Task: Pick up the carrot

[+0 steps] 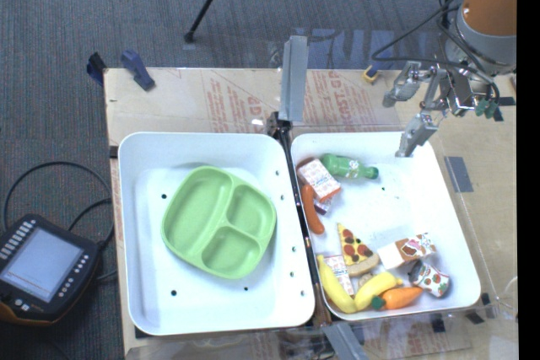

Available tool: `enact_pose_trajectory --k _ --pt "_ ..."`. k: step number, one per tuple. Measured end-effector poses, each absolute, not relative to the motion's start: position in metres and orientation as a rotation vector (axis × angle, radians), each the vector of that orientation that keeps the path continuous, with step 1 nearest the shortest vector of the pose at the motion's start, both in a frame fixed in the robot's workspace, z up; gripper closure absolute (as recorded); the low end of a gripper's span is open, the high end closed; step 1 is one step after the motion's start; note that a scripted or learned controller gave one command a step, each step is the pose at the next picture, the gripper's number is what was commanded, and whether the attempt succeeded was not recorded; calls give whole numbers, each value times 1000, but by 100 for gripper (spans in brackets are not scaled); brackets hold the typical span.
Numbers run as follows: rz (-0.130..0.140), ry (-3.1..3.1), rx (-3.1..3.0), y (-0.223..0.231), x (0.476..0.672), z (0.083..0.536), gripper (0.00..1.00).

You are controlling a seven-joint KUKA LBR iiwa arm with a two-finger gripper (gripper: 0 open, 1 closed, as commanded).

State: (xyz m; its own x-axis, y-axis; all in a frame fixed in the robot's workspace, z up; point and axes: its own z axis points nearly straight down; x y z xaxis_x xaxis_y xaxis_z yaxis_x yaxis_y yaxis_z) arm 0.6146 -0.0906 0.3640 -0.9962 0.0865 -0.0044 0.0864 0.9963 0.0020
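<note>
Camera view: nothing grabbed yet! The carrot (398, 298) lies at the right bin's (447, 181) near edge beside a banana (374, 289); the gripper (419, 129) hovers over the far rim, jaws unreadable.

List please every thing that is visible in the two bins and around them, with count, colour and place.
Shallow bins: 2, white, side by side on bench.
Divided plastic plate: 1, green, left bin.
Toy carrot: 1, orange, right bin, near edge.
Toy bananas: 2, yellow, beside carrot.
Toy pizza slice: 1, yellow-red, right bin middle.
Toy bottle: 1, green, right bin, far part.
Toy sausage: 1, orange-red, right bin's left wall.
Control pendant: 1, black-orange, floor left.
Hand: 1, grey, above right bin's far edge.
</note>
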Motion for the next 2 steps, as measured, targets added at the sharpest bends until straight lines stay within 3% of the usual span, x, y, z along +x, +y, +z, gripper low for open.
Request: enact_pose_trajectory --k 1,2 --pt "3 3111 -380 -19 622 438 0" --pt "4 2868 -1266 24 639 422 0"
